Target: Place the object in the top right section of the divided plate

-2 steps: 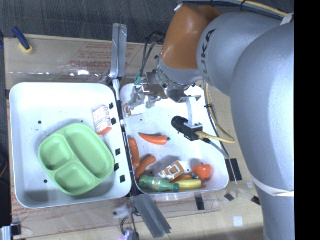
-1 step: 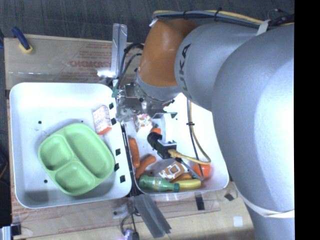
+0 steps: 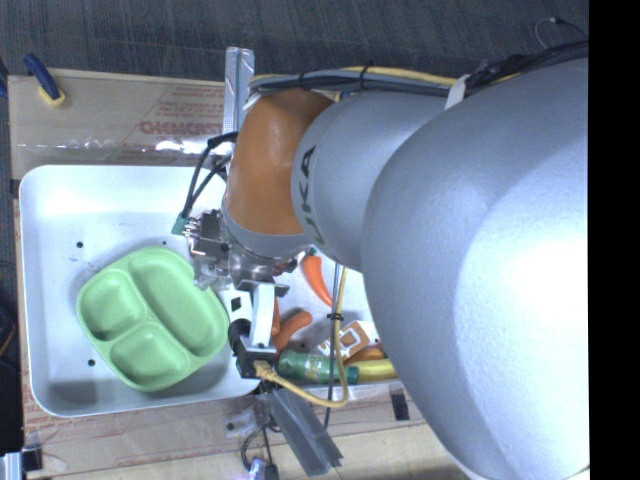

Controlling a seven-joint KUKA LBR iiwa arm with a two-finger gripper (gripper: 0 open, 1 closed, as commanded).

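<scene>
The divided plate [image 3: 152, 318], pale green with three compartments, lies tilted in the left bin [image 3: 50, 228]. The end effector [image 3: 250, 343] hangs at the plate's three o'clock edge, over the divider between the bins. Whether it's clenched or released I cannot tell. The likely objects, an orange carrot [image 3: 317, 278] and a green bottle-like piece [image 3: 312, 368], lie at three to four o'clock beyond it.

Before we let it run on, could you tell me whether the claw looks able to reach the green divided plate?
Probably yes: the claw hangs right beside the green divided plate, whose sections lie open with nothing over them.
</scene>
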